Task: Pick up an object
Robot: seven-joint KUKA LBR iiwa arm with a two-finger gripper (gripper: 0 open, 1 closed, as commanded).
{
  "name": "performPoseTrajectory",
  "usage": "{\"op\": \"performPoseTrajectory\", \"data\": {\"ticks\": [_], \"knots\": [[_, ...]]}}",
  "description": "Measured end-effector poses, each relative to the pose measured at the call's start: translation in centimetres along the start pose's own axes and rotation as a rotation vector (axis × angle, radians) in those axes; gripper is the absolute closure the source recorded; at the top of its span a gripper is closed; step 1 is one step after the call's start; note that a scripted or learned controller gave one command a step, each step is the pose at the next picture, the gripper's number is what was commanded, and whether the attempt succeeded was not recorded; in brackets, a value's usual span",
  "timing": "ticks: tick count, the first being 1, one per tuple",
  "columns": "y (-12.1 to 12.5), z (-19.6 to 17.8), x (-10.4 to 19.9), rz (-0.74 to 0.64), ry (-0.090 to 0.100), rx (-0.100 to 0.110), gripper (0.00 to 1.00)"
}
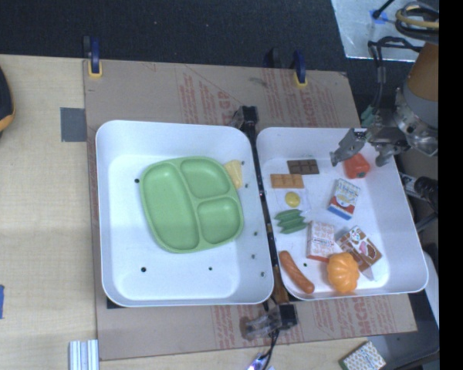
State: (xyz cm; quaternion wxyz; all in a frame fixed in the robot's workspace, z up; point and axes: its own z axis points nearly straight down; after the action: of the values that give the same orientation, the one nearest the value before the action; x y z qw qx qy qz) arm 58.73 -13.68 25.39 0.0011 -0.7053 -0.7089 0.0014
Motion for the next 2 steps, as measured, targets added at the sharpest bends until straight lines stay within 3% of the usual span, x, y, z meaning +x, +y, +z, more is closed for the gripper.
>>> {"op": "performPoseTrajectory", "data": {"ticks": [1, 2], "knots": [[3.0, 12.2, -7.0, 0.004, -0.001, 0.009, 0.00], [7.0, 16.4, -7.4, -0.003, -0.001, 0.000, 0.00]]}}
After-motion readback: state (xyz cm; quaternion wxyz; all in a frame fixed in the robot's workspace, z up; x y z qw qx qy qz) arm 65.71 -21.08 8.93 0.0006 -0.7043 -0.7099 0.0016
